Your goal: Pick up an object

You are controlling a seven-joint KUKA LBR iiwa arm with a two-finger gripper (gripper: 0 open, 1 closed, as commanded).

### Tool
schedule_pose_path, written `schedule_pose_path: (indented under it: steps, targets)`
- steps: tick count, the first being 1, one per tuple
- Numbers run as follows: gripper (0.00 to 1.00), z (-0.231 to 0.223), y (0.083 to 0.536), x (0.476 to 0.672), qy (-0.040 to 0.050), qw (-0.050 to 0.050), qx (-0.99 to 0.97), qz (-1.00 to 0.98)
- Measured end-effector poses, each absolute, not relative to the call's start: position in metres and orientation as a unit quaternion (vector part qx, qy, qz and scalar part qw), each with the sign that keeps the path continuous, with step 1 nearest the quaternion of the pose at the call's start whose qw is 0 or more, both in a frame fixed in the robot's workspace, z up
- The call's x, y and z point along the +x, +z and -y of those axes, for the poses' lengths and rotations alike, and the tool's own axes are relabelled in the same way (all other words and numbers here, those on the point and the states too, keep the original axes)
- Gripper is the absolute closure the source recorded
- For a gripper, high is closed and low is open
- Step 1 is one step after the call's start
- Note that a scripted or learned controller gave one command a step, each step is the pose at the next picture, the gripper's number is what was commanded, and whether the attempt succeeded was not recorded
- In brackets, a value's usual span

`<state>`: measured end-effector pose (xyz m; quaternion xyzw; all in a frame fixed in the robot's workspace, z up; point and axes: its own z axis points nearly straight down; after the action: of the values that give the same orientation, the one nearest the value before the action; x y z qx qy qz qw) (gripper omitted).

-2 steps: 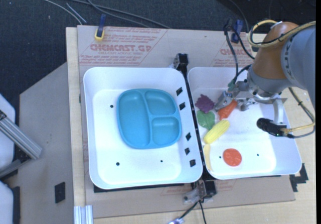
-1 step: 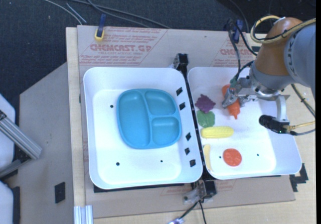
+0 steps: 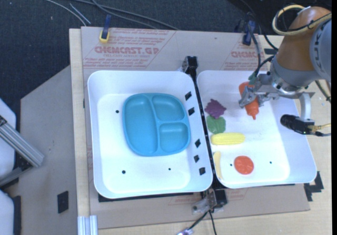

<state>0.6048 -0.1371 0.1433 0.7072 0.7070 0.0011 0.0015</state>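
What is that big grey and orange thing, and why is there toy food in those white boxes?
You are looking down from a camera fixed above a bench. The grey and orange thing on the right is a robot arm. At its end is a gripper, a kind of two-finger hand. Its job is to pick something up.

On the bench sit two shallow white bins side by side. The left bin holds a blue plate with three sections. The right bin holds toy food: a purple piece, a green piece, a yellow corn cob, a round orange-red piece and a pale yellow piece near the divider.

The gripper is down in the right bin, and a small orange piece pokes out just below it. It looks as if it may be gripped, but I cannot tell for sure.
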Motion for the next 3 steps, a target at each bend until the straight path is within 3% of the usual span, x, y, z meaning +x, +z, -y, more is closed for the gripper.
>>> schedule_pose_path:
  steps: [1,2,3]
  targets:
    - [1.00,0.138,0.207,0.602,0.0014,0.002,0.707,-0.707]
    - [1.00,0.138,0.206,0.602,0.0005,0.000,0.707,-0.707]
    - [1.00,0.086,0.202,0.579,-0.0002,-0.003,0.705,-0.709]
